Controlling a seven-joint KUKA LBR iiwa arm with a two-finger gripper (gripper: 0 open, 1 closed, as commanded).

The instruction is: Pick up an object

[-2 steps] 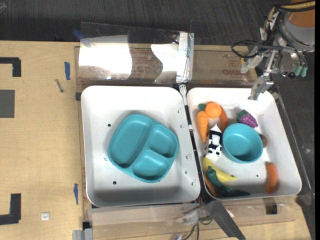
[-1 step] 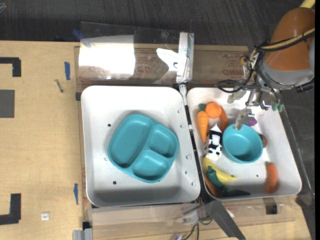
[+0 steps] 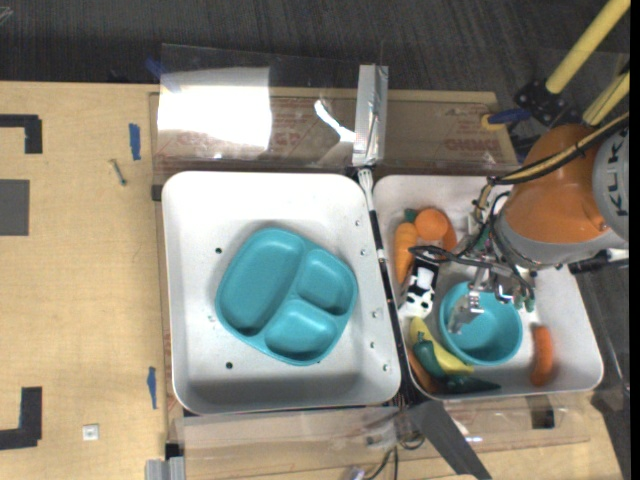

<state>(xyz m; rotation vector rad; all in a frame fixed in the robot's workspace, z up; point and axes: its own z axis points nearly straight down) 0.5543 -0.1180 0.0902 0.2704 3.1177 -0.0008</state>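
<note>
My gripper (image 3: 466, 311) hangs low in the right bin (image 3: 583, 313), over the left rim of a teal bowl (image 3: 497, 335). Nothing shows clearly in its grasp. Just left of it lies a black and white toy (image 3: 420, 282). An orange carrot (image 3: 404, 252) and a rounder orange piece (image 3: 434, 226) lie toward the bin's back left. A yellow banana-like piece (image 3: 447, 356) and a green piece (image 3: 424, 349) sit by the bowl's front left. Another orange piece (image 3: 542, 354) lies to the bowl's right.
The left bin (image 3: 190, 268) holds a teal divided plate (image 3: 288, 295) near its middle. A clear plastic sheet (image 3: 260, 118) and a metal divider post (image 3: 371, 113) stand behind the bins. The arm's orange band (image 3: 560, 188) looms over the right bin's back right.
</note>
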